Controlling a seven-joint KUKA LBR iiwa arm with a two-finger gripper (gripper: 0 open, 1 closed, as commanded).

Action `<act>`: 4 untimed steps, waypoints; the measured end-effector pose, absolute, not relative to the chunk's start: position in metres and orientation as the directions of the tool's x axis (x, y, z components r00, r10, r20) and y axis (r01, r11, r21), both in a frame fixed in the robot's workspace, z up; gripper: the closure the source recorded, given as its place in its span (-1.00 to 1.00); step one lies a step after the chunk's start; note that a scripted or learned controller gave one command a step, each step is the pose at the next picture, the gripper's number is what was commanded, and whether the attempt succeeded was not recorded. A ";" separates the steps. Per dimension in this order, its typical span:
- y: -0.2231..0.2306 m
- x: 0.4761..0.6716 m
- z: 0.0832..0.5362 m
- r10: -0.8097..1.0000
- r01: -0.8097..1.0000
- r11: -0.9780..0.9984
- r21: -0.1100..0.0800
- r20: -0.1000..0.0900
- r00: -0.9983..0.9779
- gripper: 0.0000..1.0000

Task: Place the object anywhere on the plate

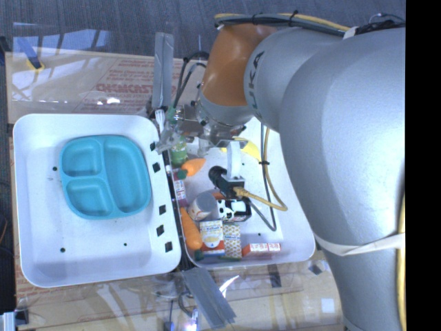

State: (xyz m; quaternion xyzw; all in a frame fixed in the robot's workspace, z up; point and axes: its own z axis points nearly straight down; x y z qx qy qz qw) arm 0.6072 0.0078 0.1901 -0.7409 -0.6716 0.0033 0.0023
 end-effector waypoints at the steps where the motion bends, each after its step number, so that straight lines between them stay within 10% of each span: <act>1: 0.007 0.607 0.198 0.995 0.995 -0.096 -0.013 -0.002 0.096 1.00; 2: 0.007 0.607 0.198 0.995 0.995 -0.096 -0.013 -0.003 0.096 -1.00; 3: -0.010 0.607 0.256 0.971 0.971 -0.238 -0.005 -0.003 0.238 -1.00; 4: -0.010 0.606 0.265 0.973 0.973 -0.231 -0.011 -0.003 0.231 1.00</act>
